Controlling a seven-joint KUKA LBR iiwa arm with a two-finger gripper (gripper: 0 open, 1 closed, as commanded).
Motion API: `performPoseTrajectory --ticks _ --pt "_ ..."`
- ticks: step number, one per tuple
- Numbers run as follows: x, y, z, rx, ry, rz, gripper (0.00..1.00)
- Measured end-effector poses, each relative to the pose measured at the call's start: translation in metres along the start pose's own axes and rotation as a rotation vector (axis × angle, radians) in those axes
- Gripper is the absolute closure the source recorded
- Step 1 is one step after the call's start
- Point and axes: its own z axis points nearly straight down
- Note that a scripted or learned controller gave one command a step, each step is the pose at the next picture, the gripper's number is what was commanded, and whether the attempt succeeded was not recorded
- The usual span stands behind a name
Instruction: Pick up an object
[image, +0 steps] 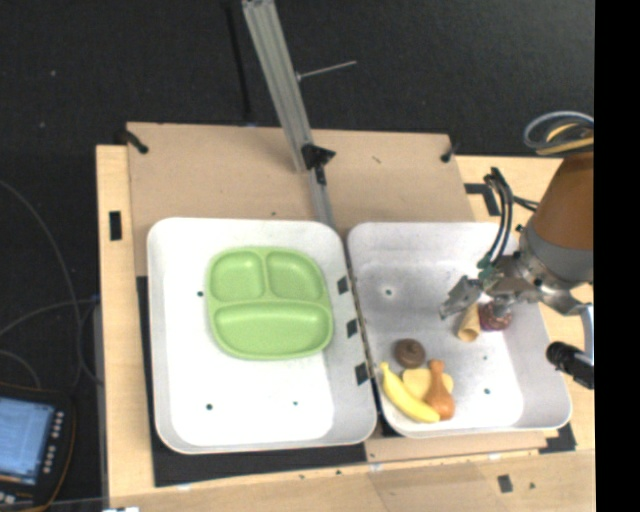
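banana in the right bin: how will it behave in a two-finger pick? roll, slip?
The banana is curved and lies flat, so it probably pivots rather than rolls. Its glossy look suggests a smooth toy, maybe slippery. It lies against the bin wall and touches the orange piece, so the fingers may nudge neighbours.

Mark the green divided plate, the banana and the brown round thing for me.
green divided plate (270, 305): camera view, on its large lower compartment.
banana (402, 395): camera view, middle of its yellow body.
brown round thing (408, 352): camera view, on its top.
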Motion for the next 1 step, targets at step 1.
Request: performPoseTrajectory --ticks 1 --pt "0.0 0.0 0.0 0.0 0.0 0.001 0.0"
